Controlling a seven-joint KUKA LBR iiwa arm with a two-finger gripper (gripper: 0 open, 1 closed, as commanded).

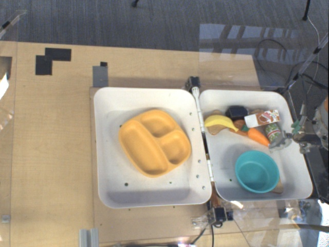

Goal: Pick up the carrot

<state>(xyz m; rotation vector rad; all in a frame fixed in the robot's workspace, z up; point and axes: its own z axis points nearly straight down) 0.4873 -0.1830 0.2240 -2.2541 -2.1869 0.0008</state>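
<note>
Carrot [256, 136] lay in the right bin [297, 185], in the upper half of it, its orange body slanting down toward the right. It sat in a small crowd of things: a yellow banana [220, 122] just to its left, curved along the bin's upper left part, a dark blue-black object [237, 111] above and between the two, and a small brownish item [239, 124] tucked right against the carrot's left end. A white carton with a brown label [262, 118] lay just above the carrot, and a green can with a printed label [274, 132] touched or nearly touched its right side (the contact itself was too small to make out). Below this cluster stood a teal bowl [257, 171], upright and open to the camera, near the bin's lower edge and apart from the carrot.

The left bin [108, 153] held a yellow divided plate [154, 142], turned at an angle, with three compartments that looked bare.

At the right rim of the right bin, a grey metallic piece of the gripper [286, 139] reached in from the right edge, beside the green can and a little right of the carrot. Whether it was spread or closed could not be told at this size, and nothing was seen in its grasp. Both bins rested on a pale wooden bench [51, 153], which carried black markers [51, 59] near its upper left.
</note>
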